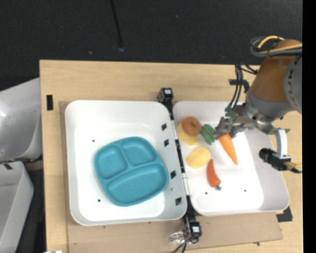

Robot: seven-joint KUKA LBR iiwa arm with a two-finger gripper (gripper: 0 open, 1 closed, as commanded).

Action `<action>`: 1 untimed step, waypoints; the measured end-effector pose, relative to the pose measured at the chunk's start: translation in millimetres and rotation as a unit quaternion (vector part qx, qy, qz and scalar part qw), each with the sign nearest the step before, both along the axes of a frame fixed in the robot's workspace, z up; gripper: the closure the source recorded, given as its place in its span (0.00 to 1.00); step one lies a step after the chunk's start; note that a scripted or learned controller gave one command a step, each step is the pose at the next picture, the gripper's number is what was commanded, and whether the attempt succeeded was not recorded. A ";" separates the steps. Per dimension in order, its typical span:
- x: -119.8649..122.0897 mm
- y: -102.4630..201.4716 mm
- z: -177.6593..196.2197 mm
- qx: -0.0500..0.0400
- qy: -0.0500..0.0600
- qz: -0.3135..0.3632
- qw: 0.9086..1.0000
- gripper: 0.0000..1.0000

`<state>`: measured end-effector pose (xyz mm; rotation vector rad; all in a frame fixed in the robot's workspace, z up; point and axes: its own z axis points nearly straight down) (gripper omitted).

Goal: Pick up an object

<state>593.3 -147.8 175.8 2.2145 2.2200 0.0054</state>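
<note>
Jaws (225, 129) just above carrot (229, 147)

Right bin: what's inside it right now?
The right bin holds a donut, two yellow pieces, a green piece, a carrot and a red pepper. The gripper hides whatever lies beneath it.
</note>
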 end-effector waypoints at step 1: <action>1.0 -1.3 37.1 0.000 0.001 0.000 1.000 1.00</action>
